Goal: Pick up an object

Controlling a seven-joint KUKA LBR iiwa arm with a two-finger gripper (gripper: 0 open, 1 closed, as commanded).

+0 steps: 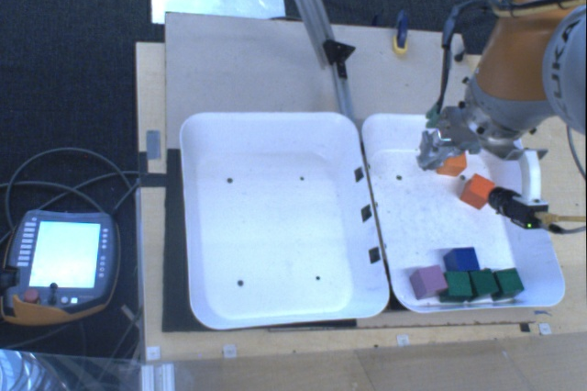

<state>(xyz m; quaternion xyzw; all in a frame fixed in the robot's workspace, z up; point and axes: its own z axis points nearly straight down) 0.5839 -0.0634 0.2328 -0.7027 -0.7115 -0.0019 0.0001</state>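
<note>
We can read no text, label, brand or number anywhere in this view. The lit white screen of the grey and orange handheld control pendant [57, 265] on the floor is blank to us. The markings along its edge are too small for us to make out.
</note>
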